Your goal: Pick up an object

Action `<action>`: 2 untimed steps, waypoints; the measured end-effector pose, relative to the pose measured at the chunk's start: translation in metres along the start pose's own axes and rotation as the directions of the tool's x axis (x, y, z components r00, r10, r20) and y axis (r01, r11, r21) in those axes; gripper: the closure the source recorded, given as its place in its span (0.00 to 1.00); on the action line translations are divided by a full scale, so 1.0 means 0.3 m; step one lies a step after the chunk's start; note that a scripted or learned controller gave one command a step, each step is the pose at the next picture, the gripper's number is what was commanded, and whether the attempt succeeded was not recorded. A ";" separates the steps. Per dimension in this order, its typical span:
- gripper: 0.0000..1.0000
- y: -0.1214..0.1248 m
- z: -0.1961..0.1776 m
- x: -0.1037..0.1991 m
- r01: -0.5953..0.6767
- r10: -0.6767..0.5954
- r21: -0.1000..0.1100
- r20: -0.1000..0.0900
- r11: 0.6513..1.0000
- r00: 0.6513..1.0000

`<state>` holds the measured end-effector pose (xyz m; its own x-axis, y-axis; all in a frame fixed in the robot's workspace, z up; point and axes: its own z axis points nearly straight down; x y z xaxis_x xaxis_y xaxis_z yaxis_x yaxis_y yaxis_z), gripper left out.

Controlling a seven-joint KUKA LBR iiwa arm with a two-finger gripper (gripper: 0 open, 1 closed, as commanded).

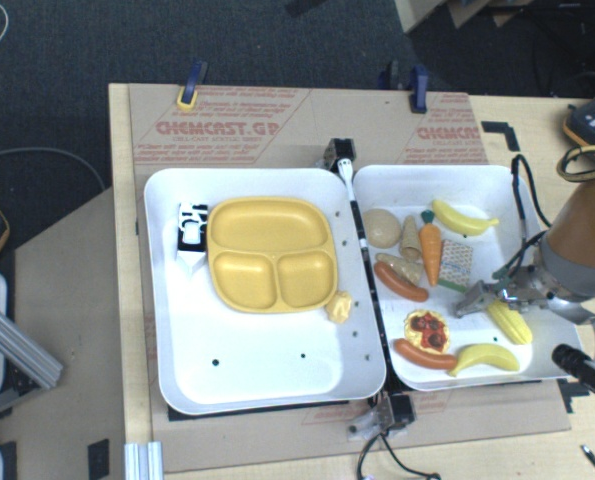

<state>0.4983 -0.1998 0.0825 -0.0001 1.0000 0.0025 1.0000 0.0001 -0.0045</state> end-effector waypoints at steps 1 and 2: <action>1.00 0.003 -0.042 -0.003 -0.002 0.002 -0.005 0.003 1.000 1.000; 1.00 0.034 -0.237 0.007 0.002 -0.001 -0.011 0.006 1.000 1.000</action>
<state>0.5090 -0.1978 0.1535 -0.0016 1.0000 -0.0031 1.0000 0.0016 0.0063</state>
